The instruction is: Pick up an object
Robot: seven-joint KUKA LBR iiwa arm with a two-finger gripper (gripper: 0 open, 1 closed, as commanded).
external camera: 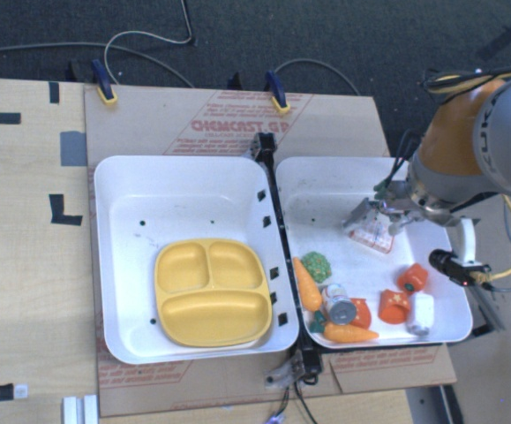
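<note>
- Arm, one: grey with orange band, reaching in from the right over the right bin [467, 321]; the gripper [380, 215] is hanging low above the upper middle of that bin.
- Gripper state: whether it is gripping, spread or closed I cannot tell; a clear wrapped packet [372, 235] with red markings is lying directly under the gripper, seemingly touching it, but not visibly clamped.
- Bins, two: shallow, white, sitting side by side on a cardboard sheet [237, 122], joined by black clips along the shared wall.
- Left bin [114, 193]: holding one yellow divided plate [212, 291] with three compartments, lying in the lower half.
- Right bin, loose items crowding the lower edge:
  - carrots, two: one carrot [307, 285] leaning along the left wall, another orange carrot [350, 333] lying flat at the bottom.
  - green broccoli piece [316, 266], one, just beside the upper carrot.
  - small can [338, 307], one, silver-topped, sitting between the two carrots.
  - red-orange pieces, three: a red cup-like piece [394, 306], a smaller one [413, 277] up and right of it, and a third [359, 310] touching the can.
  - white object [422, 312], one, at the right end.
- Clearance: the packet is lying apart from the lower cluster, bare bin floor around it.
- Blue clamps, two: left clamp [104, 81] and right clamp [277, 92] on the cardboard's far edge.
</note>
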